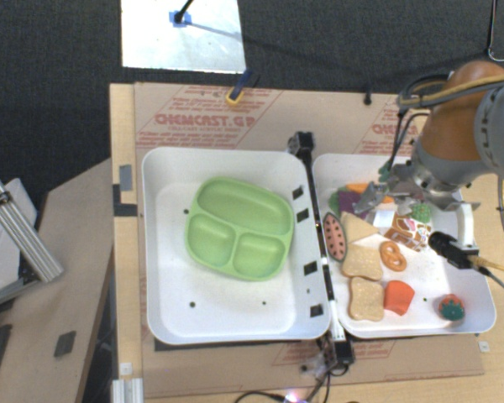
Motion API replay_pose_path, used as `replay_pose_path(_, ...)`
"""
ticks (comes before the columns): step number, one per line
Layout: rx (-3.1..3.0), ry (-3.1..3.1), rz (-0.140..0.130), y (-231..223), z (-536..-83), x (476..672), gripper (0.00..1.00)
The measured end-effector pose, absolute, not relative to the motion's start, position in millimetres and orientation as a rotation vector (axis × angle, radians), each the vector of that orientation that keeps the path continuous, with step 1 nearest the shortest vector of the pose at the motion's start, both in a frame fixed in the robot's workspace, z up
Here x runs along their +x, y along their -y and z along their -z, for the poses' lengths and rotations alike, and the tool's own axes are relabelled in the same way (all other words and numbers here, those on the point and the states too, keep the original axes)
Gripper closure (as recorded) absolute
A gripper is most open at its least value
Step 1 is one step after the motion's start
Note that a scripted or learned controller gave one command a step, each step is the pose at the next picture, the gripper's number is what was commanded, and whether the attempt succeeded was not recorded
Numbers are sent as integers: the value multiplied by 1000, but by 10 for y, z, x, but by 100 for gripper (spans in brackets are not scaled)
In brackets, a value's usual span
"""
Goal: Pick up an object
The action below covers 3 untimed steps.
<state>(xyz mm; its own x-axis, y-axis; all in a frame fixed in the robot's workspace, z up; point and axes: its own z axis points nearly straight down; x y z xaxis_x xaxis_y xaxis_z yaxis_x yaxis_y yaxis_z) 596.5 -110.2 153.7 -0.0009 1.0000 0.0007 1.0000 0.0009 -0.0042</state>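
Nearest the camera in the right bin (487,313): a toast slice (367,298) touching an orange-red block (399,296), and a small green-and-red toy (451,307) off alone in the near right corner. Behind those, a second toast piece (363,259), a pretzel (394,255) and a watermelon slice (334,236) against the divider. All packed close, several touching. Further back, a purple piece (349,200) and a patterned packet (410,229) right by the gripper (385,193), which sits low over the far part of this bin. Fingers hidden under the wrist, so cannot tell whether the gripper is spread or pressed together; nothing visibly pinched.

Likely risks: target is any of these items, and in this clutter the fingers may land on two at once or wedge between neighbours and shove them aside. Flat pieces like the toast and pretzel lie low, so a close probably slides over them. A grasp near the bin wall may clip the rim.

Left bin (164,250) holds a green divided tray (238,227), well apart, not at risk. Counter (202,116) beyond.
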Motion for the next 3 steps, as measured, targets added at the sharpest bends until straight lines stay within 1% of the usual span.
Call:
replay_pose_path(1,-2225,2228,6,1156,-1136,5948,0)
replay_pose_path(2,-2223,2224,4,1148,-1044,5947,0)
replay_pose_path(3,-2224,2224,5,1149,-1143,5956,100)
